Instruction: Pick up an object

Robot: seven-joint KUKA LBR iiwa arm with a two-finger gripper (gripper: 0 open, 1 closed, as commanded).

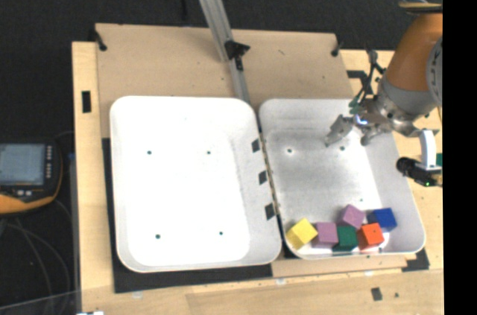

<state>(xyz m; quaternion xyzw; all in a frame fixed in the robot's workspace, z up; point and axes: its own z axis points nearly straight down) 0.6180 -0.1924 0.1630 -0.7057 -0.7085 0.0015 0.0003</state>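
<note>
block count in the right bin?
6, all clustered along the near edge of the right bin: yellow block, purple block, green block, orange block, second purple block, blue block. More could hide beneath.

Matt wooden bench [171, 60], smooth white plastic bins [186, 179]

Even, fairly bright overhead light, left bin [186, 179] washed near pure white, right bin [328, 179] greyer with mottled sheen, soft short shadows under the blocks [343, 231] at five o'clock, dark floor around, slight overall softness, claw [350, 129] blurred.
</note>
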